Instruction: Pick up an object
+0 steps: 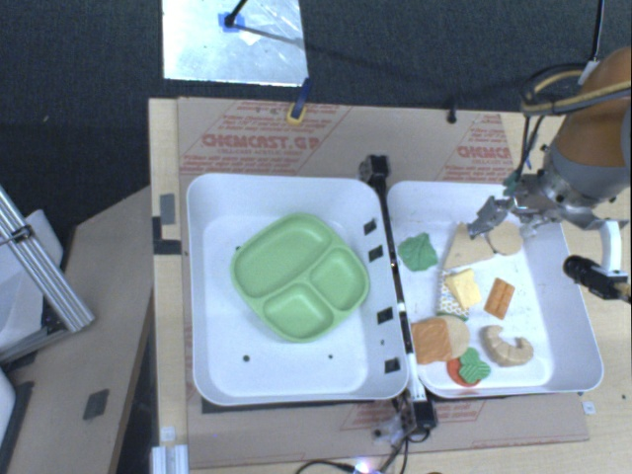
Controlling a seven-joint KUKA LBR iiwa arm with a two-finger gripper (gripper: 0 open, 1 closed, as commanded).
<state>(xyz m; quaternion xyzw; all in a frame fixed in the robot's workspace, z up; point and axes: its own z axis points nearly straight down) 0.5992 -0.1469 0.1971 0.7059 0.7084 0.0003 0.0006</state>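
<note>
My gripper (501, 227) hangs over the back of the right bin (583, 349), open, with its two fingers spread and nothing between them. Directly beneath it lies a pale beige flat slice (466, 249). Toy food pieces lie in this bin: a green leaf (418, 252), a yellow cheese wedge (462, 289), an orange-brown stick (500, 297), an orange toast square (431, 341), a tan croissant (507, 348) and a red and green piece (472, 368).
The left bin (212, 265) holds a light green divided plate (300, 276). A black-clipped divider (390, 284) runs between the bins. A black part of the arm (595, 276) juts over the right bin's right rim.
</note>
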